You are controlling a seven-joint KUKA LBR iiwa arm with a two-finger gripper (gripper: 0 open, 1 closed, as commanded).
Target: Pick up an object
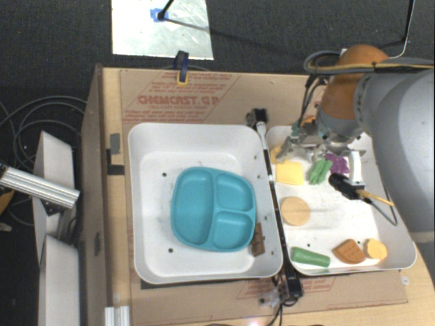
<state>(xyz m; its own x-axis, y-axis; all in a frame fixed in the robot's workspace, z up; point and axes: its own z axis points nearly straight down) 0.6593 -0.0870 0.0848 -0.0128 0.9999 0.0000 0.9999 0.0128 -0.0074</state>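
The gripper (325,148) hangs over the far end of the right bin (394,253); whether it is open or closed cannot be told. A green piece (318,171) lies just below it, long axis running toward the near rim, beside a yellow block (290,173).

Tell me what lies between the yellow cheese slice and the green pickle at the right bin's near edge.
In the camera view, a round tan cracker lies on the bin floor between the yellow cheese slice and the green pickle.

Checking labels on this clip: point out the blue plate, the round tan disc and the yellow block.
blue plate (204,202), camera view, left compartment.
round tan disc (296,211), camera view, its centre.
yellow block (290,173), camera view, top face.
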